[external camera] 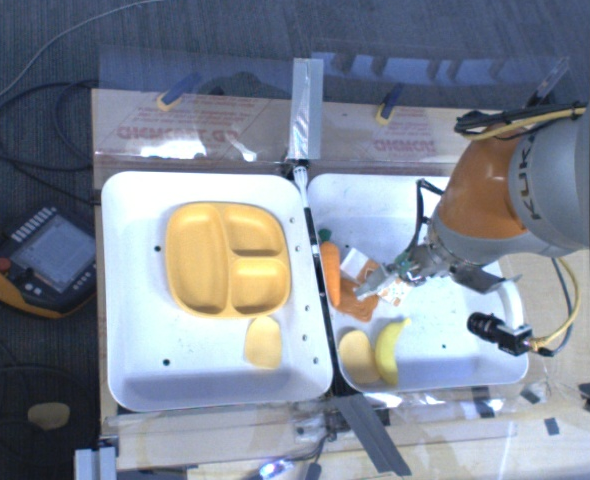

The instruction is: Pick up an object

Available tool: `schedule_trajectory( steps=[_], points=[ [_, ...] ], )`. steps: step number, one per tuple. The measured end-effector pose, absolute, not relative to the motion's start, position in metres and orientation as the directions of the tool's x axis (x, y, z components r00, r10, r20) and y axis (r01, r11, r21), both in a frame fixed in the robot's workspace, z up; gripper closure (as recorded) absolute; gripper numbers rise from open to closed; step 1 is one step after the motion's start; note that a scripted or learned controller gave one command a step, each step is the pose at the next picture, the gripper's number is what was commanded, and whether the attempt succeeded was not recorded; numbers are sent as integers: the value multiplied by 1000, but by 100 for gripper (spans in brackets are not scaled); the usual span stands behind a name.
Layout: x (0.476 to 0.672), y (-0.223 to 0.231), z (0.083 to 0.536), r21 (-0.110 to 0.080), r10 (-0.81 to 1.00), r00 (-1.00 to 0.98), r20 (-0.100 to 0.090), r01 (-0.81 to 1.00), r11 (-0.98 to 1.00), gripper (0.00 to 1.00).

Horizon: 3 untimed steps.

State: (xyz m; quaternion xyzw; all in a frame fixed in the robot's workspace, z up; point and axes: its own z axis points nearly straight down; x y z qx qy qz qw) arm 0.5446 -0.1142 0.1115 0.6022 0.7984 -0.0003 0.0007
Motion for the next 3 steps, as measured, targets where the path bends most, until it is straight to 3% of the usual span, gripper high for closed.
schedule_trajectory(
  steps=[1,2,3],
  points=[
    [565,-127,91,10,964,-267,-1,964,267,0],
    [567,-128,103,19,964,-266,-6,964,266,100],
    [598,-67,183,-2,993,-115,-2,993,115,100]
  ],
)
